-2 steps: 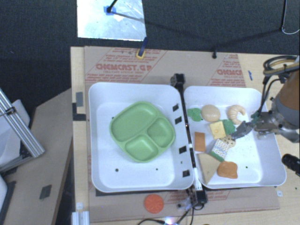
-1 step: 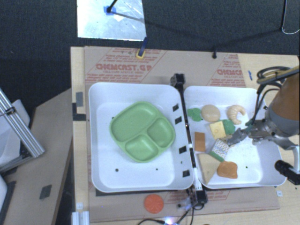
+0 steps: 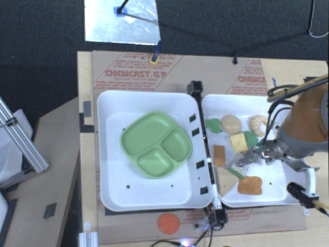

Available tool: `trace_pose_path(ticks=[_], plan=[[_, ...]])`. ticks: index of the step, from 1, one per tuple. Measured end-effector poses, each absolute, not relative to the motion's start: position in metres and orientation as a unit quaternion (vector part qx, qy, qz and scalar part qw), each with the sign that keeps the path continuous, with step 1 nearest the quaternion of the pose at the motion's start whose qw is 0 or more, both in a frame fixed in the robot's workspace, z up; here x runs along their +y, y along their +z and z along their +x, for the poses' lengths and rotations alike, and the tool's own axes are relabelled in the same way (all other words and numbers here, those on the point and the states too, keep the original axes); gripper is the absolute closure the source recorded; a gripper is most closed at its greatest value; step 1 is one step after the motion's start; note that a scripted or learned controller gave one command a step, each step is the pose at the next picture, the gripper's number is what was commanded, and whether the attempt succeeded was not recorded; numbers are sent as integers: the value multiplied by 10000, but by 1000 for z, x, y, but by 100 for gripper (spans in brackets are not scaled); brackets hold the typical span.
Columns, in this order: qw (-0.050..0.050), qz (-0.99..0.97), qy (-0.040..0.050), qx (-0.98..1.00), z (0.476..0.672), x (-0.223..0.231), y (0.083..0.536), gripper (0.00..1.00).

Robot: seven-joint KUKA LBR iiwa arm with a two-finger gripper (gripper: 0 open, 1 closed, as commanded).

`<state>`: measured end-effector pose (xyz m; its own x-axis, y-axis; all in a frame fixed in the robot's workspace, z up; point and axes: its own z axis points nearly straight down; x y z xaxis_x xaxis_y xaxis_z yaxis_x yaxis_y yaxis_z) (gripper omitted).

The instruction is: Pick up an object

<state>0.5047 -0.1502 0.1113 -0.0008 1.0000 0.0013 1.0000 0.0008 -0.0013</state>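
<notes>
The right bin point(image 3: 288, 197) holds several toy foods. A beige bun point(image 3: 231, 123), a tan piece point(image 3: 257, 122) and a small green piece point(image 3: 213, 125) lie along its far side. A yellow block point(image 3: 238, 141) sits by another green piece point(image 3: 251, 138). A brown slab point(image 3: 219, 156) lies at the left, and an orange bread-like piece point(image 3: 250, 185) at the front. My gripper point(image 3: 245, 158) is low in the middle of this bin, just under the yellow block and above the orange piece. Nothing is visibly held.
The left bin point(image 3: 110, 138) holds a green divided plate point(image 3: 156, 144). The orange-banded arm point(image 3: 308, 125) covers the right bin's right side. A black divider with clips point(image 3: 204, 148) runs between the bins. An orange disc point(image 3: 168, 222) lies on the bench in front.
</notes>
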Motion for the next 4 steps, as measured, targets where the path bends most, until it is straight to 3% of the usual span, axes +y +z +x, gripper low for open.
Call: trace_pose_path(ticks=[1,2,4], plan=[[9,-7065,-19,-7077,507,-149,87,0],[-28,-7064,-49,-7078,510,-149,100,100],[-35,-7057,-16,-7085,513,-155,201,100]])
